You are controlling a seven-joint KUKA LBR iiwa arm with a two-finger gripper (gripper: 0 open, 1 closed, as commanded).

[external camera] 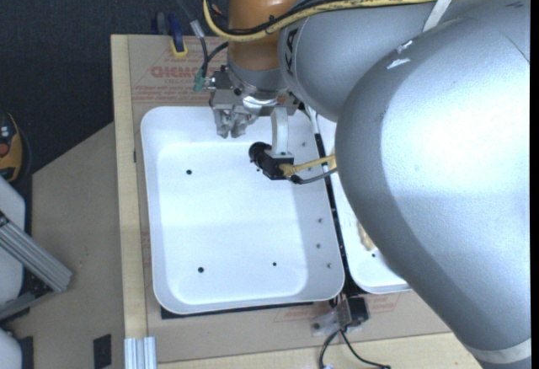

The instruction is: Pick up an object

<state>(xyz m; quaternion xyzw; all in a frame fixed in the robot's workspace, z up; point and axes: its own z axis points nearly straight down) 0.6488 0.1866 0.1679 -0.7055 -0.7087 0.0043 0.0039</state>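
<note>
Left bin point(168, 216), far rim: my pincer point(232, 125), whether clenched or released I cannot tell.
Right bin point(373, 276): tan thing point(365, 234) peeking beside my arm, mostly hidden; probably light, but stiffness and best hold I cannot judge.

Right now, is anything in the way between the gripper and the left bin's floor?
Nothing visible does. The gripper hangs over the left bin's far end, with bare white floor beneath it. The arm hides most of the right bin.
</note>
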